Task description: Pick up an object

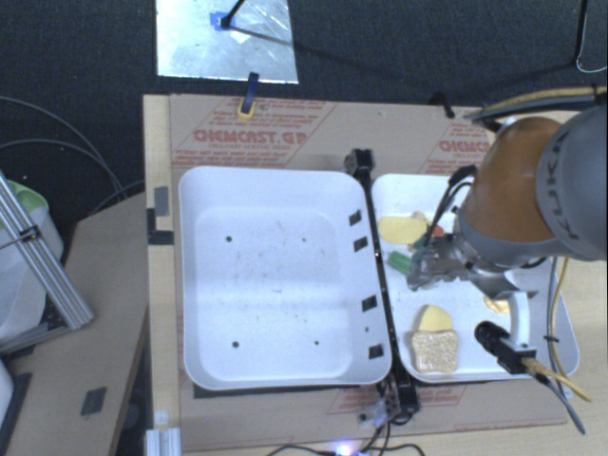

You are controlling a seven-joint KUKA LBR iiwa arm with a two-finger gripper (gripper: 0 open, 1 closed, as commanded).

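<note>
My gripper (pixel 427 272) hangs low over the left part of the right bin (pixel 408 190), under the grey and orange arm. A green object (pixel 400 263) lies right at its left side, touching or almost touching it. A pale yellow piece (pixel 402 228) lies just behind the gripper, with a small red bit (pixel 436 228) beside it. In front of it sit a yellow wedge (pixel 436 318) and a tan, rough-textured block (pixel 435 351). Another small yellow piece (pixel 496 303) peeks out under the arm.
The left bin (pixel 204 193) stands beside the right one, split from it by a black divider with clips (pixel 372 255). Both bins rest on a cardboard sheet (pixel 275 126). A metal plate (pixel 225 25) lies behind the bench.
</note>
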